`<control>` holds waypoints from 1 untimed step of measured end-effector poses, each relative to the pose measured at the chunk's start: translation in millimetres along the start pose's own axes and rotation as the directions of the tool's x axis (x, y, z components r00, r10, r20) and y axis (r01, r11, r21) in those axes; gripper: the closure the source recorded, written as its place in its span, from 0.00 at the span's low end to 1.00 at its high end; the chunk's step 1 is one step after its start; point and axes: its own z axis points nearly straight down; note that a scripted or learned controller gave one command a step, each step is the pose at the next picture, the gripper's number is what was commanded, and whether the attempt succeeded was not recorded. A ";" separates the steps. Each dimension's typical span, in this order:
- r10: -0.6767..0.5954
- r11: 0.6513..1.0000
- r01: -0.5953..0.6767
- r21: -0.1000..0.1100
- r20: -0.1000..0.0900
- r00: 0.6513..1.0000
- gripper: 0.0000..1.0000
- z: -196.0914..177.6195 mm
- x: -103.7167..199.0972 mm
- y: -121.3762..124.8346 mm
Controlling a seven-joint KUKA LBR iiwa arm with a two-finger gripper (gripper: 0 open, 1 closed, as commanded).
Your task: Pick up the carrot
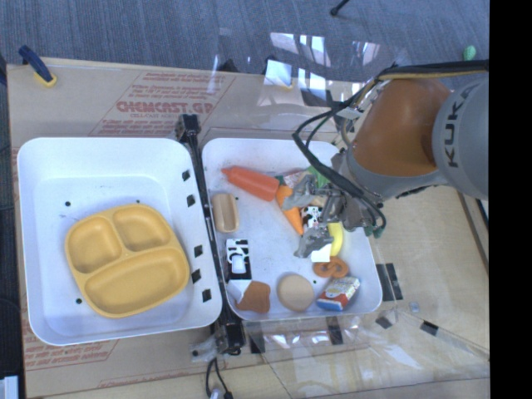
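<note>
Fingers (pixel 314 241) look spread above the clutter, gripping nothing.
Your long orange tapered carrot (pixel 253 183) lies just beside them, toward the far side of the shallow white right bin (pixel 249 152); close here and you risk catching the small yellow curved piece (pixel 336 238) instead.

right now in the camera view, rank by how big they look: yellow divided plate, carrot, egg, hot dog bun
1. yellow divided plate, by far the largest
2. carrot
3. hot dog bun and egg, which look too alike to rank: the bun is longer, the egg rounder.
</note>
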 end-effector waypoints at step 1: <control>0.119 0.993 -0.119 -0.002 0.002 0.993 0.00 102.1 -32.2 -19.5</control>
